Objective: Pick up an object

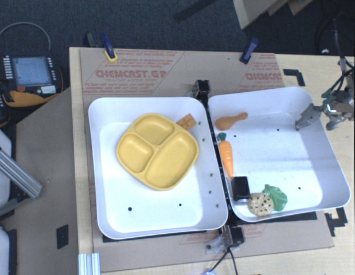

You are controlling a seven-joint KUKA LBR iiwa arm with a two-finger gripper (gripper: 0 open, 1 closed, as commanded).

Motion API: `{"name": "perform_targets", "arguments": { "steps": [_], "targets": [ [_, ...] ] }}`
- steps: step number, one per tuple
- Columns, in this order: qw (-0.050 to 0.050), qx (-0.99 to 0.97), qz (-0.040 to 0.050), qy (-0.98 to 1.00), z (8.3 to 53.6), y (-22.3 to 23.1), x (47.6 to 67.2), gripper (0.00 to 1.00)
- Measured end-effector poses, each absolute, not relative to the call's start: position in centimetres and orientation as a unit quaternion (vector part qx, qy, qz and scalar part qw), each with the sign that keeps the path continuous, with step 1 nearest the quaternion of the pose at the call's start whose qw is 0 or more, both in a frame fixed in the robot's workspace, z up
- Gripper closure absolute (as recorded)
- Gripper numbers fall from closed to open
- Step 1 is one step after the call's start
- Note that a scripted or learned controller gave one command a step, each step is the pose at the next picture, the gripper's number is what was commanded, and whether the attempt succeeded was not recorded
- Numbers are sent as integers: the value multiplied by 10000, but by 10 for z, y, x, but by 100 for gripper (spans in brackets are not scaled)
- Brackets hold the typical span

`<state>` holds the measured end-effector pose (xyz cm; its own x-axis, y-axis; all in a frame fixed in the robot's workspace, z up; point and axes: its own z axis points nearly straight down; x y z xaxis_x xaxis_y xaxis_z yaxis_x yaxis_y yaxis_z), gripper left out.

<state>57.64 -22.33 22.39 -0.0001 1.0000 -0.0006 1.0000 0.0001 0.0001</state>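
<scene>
While the gripper [315, 114] hangs over the right bin's [315, 171] far right rim, seemingly spread apart and holding nothing, the carrot [226, 157] lies by the left wall.

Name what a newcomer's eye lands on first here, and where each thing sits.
The big yellow three-compartment plastic plate sits in the left white bin. In the right white bin, an orange toy carrot lies along the left wall. The grey metal gripper hovers at that bin's far right edge.
</scene>
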Motion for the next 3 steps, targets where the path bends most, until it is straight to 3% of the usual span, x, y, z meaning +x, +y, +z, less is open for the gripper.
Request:
{"name": "perform_targets", "arguments": {
  "steps": [2,3],
  "targets": [
    [-39,7054,15,7088,104,-213,589,0],
    [-16,7048,59,7094,94,-207,595,0]
  ]
}}
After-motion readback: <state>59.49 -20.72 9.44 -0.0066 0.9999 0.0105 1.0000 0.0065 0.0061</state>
